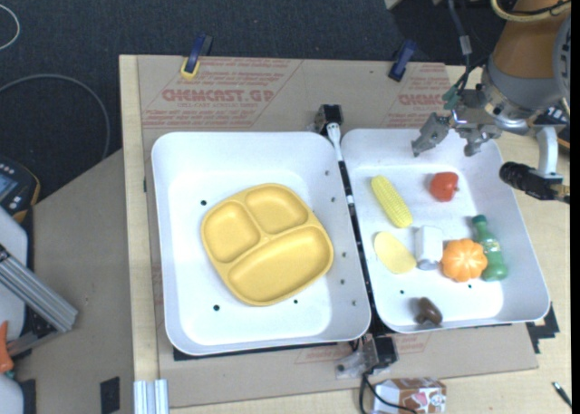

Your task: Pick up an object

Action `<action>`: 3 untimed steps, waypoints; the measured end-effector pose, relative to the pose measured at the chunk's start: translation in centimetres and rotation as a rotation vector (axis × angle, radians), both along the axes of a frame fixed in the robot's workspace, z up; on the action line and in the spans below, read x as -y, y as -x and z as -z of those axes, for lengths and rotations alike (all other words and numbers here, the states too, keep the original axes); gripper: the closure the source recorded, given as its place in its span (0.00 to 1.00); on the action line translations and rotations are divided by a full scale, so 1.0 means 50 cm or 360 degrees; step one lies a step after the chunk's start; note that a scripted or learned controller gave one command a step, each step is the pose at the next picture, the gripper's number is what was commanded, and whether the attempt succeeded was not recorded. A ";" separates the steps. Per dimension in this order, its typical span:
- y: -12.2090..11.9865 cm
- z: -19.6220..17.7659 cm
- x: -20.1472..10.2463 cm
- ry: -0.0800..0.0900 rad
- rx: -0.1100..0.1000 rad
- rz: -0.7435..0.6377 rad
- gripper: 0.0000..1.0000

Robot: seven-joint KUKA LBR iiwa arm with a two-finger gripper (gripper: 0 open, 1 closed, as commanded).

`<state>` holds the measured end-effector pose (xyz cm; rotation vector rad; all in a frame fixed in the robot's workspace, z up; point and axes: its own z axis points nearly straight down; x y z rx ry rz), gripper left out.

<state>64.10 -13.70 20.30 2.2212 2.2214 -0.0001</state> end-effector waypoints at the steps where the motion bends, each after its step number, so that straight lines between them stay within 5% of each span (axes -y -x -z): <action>1: 0.087 0.140 -0.053 -0.0005 -0.0014 0.0001 0.00; 2: 0.057 0.242 -0.084 -0.0003 -0.0007 -0.0003 0.00; 3: 0.055 0.215 -0.082 -0.0001 0.0001 0.0001 1.00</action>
